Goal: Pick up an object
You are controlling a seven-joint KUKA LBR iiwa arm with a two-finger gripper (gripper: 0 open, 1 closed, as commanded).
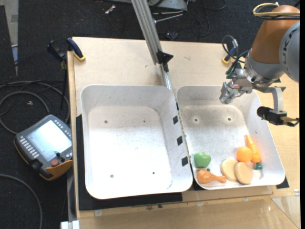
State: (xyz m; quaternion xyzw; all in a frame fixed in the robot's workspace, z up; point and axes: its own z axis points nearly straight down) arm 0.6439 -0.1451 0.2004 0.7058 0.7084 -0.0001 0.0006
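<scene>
Toy foods lie at the near end of the right bin (209, 113): a green pepper (202, 159), an orange drumstick (210, 177), two tan bread slices (237, 171), an orange fruit (244, 154) and a carrot (253, 150). My gripper (227, 95) hangs over the far end of that bin, well away from the foods, and nothing shows between its fingers.
The left bin (126, 137) lies beside the right one, sharing a raised middle wall (178, 128). A slanted metal pole (147, 25) rises behind the bins. Clamps sit at the bench's far corners (76, 51). A teach pendant (44, 144) lies on the floor at left.
</scene>
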